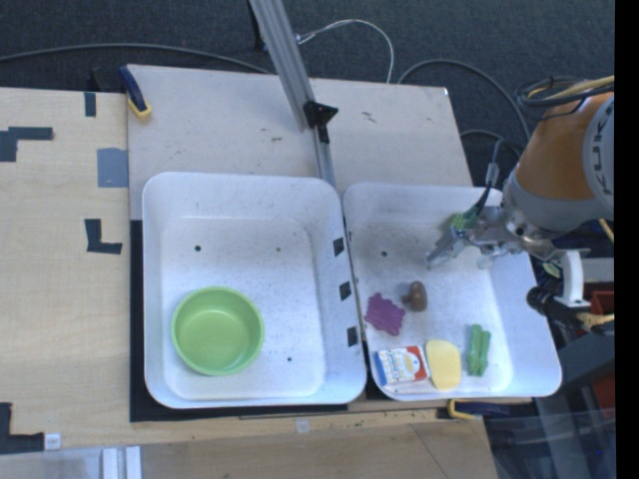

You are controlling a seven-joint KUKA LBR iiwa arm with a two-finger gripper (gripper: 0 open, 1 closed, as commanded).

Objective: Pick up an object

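1. The task names no single object; the candidates lie in the right bin (519, 367), toward its near side.
2. A small brown object (415, 294) sits near the bin's middle, with a purple piece (384, 313) just beside it on the left.
3. Along the near wall lie a red-and-white packet (400, 365), a yellow item (443, 363) touching it on the right, and a green item (478, 350) just beyond that.
4. The gripper (445, 248) hangs over the right bin's far half, well apart from the brown object and pointing toward the bin's left wall.
5. Nothing can be seen between its tips; whether the pincer is spread or closed cannot be told from this angle.
6. The arm (564, 168), grey with an orange band, reaches in from the right.
7. The left bin (240, 208) holds a green bowl (217, 330) in its near left corner.
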